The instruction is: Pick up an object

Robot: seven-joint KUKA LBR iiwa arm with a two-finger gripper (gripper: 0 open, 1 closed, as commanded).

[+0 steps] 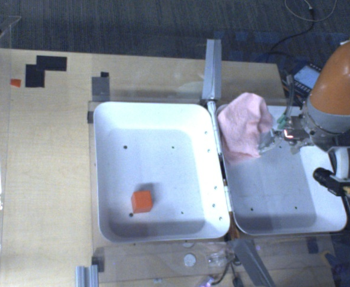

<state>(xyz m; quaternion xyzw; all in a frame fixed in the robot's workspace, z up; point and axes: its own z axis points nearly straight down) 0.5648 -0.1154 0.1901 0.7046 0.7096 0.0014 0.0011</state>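
From the camera above, I can make out no brand, label or readable writing anywhere; the only markings are black stepped shapes [42, 69] and a small orange square [15, 83] at the far left corner of the pale wood tabletop [43, 178]. Two shallow white bins sit side by side. The left bin [157, 118] holds a small orange block [142, 201], resting on the floor toward the near left part of it. The right bin [282, 214] holds a crumpled pink cloth [244, 126], bunched against the far left corner, up against the divider between the bins and partly lapping over the rim. My arm [337, 88] comes in from the right, its orange band above the wrist, and my end effector [270, 137] is low over the right bin, right at the cloth's right edge, apparently touching the fabric. Whether my end effector is spread or closed I cannot tell; the tips are too small and blurred against the cloth. The orange block lies well apart from my end effector, across the divider in the other bin.
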